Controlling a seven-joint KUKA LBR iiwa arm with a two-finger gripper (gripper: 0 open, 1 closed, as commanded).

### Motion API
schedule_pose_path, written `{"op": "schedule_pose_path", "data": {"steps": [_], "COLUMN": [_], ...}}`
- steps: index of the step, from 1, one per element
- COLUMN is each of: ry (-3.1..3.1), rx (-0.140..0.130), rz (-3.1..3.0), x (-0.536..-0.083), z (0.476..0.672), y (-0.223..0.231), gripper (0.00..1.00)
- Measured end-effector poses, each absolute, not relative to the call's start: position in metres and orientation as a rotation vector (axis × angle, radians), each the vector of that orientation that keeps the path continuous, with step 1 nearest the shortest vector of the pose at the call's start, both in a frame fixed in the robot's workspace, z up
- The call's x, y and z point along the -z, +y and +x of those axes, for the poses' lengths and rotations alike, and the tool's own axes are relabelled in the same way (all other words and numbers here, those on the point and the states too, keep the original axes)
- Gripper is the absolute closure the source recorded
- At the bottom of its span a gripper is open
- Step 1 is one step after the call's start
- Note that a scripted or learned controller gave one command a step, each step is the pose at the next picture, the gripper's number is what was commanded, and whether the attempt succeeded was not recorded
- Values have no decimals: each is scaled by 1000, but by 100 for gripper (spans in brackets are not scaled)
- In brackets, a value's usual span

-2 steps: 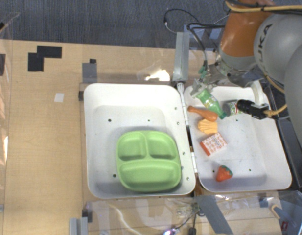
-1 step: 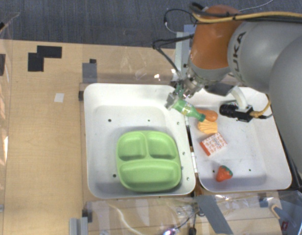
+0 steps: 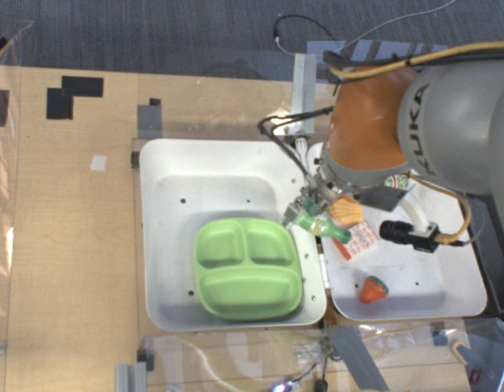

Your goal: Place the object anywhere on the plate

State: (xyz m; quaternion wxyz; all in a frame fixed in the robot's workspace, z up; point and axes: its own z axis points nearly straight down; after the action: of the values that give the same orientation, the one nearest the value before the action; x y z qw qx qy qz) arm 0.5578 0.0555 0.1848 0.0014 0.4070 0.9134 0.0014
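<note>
Near the left bin's (image 3: 162, 219) front edge lies the green plate (image 3: 247, 269), bare. Farther back, over the bins' shared wall, the gripper (image 3: 310, 211) seems clamped on a green object (image 3: 323, 224): carrying step, needing a leftward move and release.

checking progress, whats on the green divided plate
The green divided plastic plate in the left white bin has nothing in its compartments. The hand hovers at its upper right corner.
</note>
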Motion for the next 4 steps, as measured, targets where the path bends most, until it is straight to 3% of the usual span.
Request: {"op": "schedule_pose_path", "data": {"steps": [1,2,3,4], "ry": [2955,3045,3082,3125], "rx": [-4,-5,-7,-4], "rz": [1062,759,573,300], "x": [-184,-169,-250,-200], "z": [500,505,579,488], "y": [85,160,191,179], "gripper": [100,100,100,100]}}
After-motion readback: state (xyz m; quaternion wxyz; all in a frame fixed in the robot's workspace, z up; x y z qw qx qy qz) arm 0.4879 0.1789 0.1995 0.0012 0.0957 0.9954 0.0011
